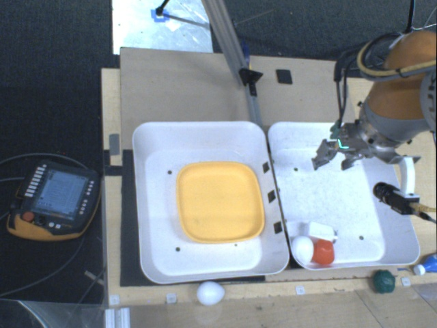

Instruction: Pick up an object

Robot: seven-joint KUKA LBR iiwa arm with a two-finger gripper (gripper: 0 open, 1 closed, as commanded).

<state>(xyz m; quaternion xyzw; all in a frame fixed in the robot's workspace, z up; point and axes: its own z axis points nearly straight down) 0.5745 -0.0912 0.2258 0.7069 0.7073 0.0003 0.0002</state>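
My gripper (336, 158) hangs over the back part of the right bin (355, 197), its two dark fingers spread apart with nothing between them. At the bin's front left corner, well below the gripper, lie a white ball (302, 247), an orange-red object (323, 252) and a small white block (321, 231), all close together. The left bin (153, 183) holds a yellow square plate (220, 201) in its middle.
A white egg-shaped object (210, 293) lies on the bench in front of the left bin. A dark green ball (383, 281) sits beyond the right bin's front right corner. A teach pendant (53, 199) rests on the floor at the left. A slanted metal pole (229, 29) rises behind the bins.
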